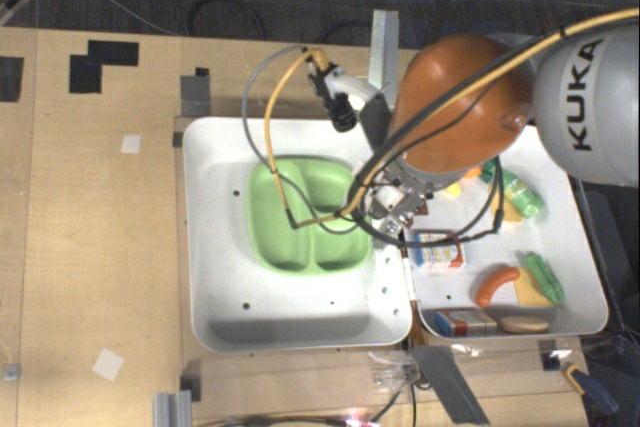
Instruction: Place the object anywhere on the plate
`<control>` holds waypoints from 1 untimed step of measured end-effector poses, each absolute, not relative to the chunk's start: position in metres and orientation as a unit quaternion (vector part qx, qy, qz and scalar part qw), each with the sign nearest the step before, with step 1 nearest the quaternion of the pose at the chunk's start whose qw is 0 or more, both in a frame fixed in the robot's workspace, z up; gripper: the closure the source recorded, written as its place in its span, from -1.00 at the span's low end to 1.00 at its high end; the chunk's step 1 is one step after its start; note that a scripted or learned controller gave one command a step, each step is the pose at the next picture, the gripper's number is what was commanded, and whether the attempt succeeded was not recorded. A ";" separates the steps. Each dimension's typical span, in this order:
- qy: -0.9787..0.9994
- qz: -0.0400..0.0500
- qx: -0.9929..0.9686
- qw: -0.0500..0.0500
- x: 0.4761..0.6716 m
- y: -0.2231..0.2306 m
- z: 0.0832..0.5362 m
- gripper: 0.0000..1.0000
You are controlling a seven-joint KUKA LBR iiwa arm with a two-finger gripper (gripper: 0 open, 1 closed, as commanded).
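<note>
A light green plate (305, 215) with divided sections lies in the left white bin (215, 245). My gripper (392, 211) hangs below the orange wrist band (455, 105), over the plate's right edge and the wall between the two bins. The wrist and cables hide its tip, and no object shows in it. The loose objects lie in the right bin (590, 285), among them a red-orange sausage (496, 282) and a small printed box (440, 255) just right of the gripper.
The right bin also holds a green bottle-like item (520, 197), a green and yellow piece (542, 279), a small carton (462, 323) and a tan piece (524, 323). Yellow and black cables (275, 130) loop over the plate's far side.
</note>
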State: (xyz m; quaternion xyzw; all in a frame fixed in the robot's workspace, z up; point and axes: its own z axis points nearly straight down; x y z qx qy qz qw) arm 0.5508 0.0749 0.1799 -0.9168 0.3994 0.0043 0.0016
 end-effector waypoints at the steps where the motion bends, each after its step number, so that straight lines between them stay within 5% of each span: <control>1: 0.401 0.001 -0.916 0.002 0.553 0.073 0.182 -1.00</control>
